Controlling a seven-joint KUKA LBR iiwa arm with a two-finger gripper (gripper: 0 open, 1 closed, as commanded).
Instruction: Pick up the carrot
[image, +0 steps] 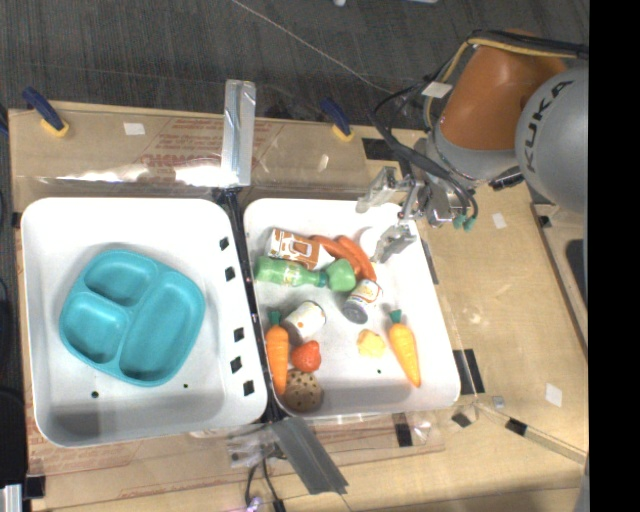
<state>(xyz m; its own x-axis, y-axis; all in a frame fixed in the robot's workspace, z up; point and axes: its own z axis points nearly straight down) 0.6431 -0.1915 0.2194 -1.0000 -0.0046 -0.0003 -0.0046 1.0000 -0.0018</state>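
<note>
Gripper (393, 232) hangs over the right bin's (440, 330) far right corner, fingers spread apart, nothing between them. Carrot (404, 349) lies near the bin's right wall, leafy end pointing away from the camera — well clear of the gripper, just beside a small yellow piece (371, 344). A second carrot (277, 355) sits against the bin's left wall.

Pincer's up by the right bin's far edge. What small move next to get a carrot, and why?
Probably swing toward the near-right corner and descend: the pincer hovers above the right bin at its far rim, while the carrot lies apart from the clutter, giving room around it.
</note>
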